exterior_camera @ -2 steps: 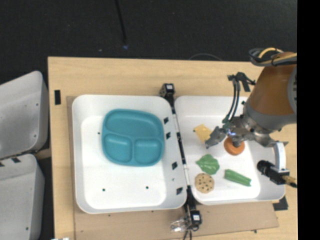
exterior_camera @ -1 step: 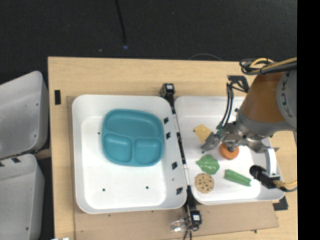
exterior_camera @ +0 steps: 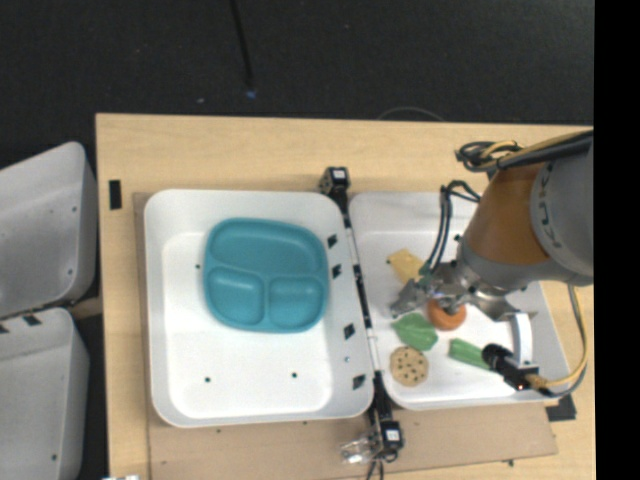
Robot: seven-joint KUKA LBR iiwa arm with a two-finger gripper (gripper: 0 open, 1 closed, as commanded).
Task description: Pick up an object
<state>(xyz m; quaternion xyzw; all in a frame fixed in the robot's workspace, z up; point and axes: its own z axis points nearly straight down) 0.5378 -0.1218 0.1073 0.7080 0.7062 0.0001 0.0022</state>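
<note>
Camera view looks down on a pale wooden table [exterior_camera: 120, 298] carrying 2 shallow white bins side by side. Left bin [exterior_camera: 180, 378] holds a teal plate [exterior_camera: 265, 273] with 3 compartments, lying flat toward the bin's upper half. Right bin [exterior_camera: 390, 218] is partly covered by the grey arm [exterior_camera: 560, 208], which reaches in from the right with its orange band [exterior_camera: 500, 218] above the wrist. Below the wrist, the hand [exterior_camera: 428, 296] sits low over the middle of the right bin; whether it is apart or together cannot be told from this angle. Just beside the hand lies an orange round object [exterior_camera: 447, 315], touching or very near it, though nothing shows it clamped. A green leaf-shaped piece [exterior_camera: 415, 332] lies just below and left of that. A green stick-shaped piece [exterior_camera: 466, 352] lies to its right. A brown cookie [exterior_camera: 408, 366] with dark chips rests near the bin's lower left corner. A small yellow piece [exterior_camera: 404, 263] lies above the hand.
</note>
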